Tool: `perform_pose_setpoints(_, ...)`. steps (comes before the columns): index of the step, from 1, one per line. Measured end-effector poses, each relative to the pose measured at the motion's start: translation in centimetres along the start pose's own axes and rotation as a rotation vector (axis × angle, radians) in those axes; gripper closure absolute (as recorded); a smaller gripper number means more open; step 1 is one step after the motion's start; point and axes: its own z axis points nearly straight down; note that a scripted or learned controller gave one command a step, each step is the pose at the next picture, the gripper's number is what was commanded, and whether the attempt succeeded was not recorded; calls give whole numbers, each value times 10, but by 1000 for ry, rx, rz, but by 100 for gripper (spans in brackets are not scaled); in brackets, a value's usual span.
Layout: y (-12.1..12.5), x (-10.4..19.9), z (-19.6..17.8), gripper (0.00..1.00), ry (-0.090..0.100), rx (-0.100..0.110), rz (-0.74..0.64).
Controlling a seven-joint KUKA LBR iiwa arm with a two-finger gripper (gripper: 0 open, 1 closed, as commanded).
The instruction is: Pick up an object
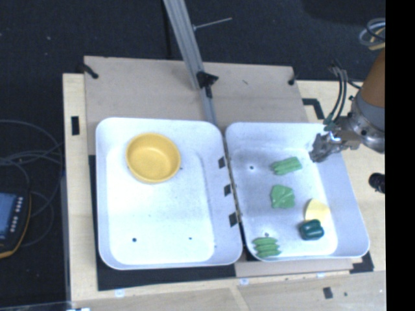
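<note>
no readable writing anywhere on the bench, so on to the bins. 2 white bins sit side by side. the left bin (110, 193) holds 1 yellow bowl (153, 158) near its far left corner. the right bin (350, 203) holds 5 things: a green piece (286, 166) up top, a green block (281, 196) mid-bin, a ridged green piece (265, 245) at the near edge, and a yellow piece (316, 209) touching a dark green piece (311, 230). the gripper (320, 149) hangs over the right bin's far right corner, near the top green piece; whether it's open or closed, i cannot tell.
</note>
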Motion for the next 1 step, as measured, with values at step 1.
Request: perform_pose_setpoints(1, 0, -1, -9, 100, 1, 5, -1)
